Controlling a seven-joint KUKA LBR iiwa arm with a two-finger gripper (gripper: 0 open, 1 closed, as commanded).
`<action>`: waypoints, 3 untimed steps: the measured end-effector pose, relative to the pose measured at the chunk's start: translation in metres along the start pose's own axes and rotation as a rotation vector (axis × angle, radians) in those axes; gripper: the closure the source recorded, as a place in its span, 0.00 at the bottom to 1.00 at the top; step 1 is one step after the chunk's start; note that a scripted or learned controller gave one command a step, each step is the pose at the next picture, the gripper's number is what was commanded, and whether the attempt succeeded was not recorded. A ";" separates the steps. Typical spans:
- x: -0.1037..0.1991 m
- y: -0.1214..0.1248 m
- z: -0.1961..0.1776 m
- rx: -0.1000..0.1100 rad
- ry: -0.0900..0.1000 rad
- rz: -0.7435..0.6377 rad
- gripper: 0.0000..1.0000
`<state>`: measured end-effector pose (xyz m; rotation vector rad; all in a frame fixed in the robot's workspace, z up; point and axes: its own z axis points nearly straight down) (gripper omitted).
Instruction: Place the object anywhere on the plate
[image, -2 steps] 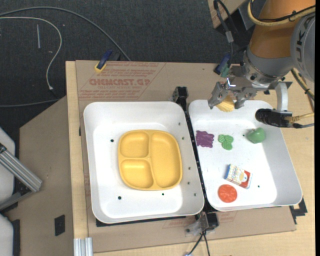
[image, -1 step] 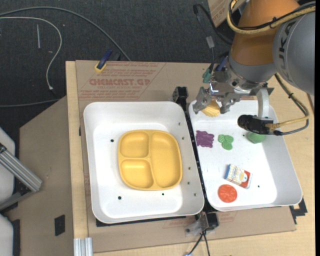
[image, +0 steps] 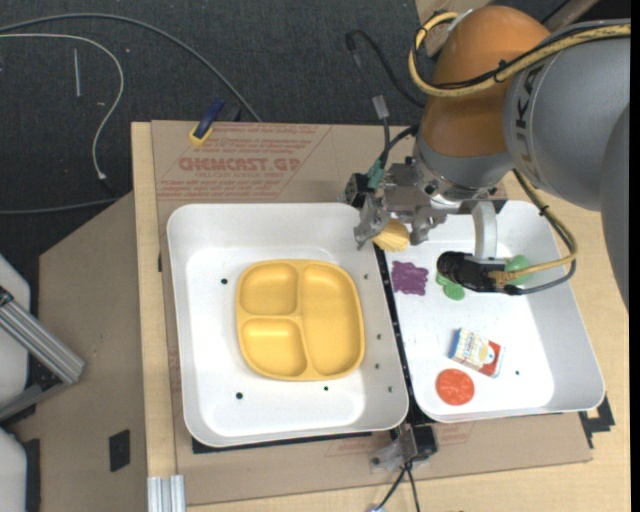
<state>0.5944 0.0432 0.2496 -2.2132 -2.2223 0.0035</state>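
Pale yellow chunk (image: 393, 237), likely light, stiff toy food, pinched between jaws of the gripper (image: 391, 234) over the seam between bins, just right of the yellow divided plate (image: 300, 320); best held across its short sides.

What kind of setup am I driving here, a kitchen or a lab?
Most likely a robotics lab bench: two shallow white bins sit on cardboard sheeting, loose cables trail over dark carpet, and toy items like the yellow divided plastic plate serve as props.
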 end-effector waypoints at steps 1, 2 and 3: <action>0.048 -0.013 0.022 0.000 -0.001 0.000 1.00; 0.095 -0.035 0.016 0.000 0.000 -0.002 1.00; 0.092 -0.034 0.016 -0.001 -0.001 0.003 0.00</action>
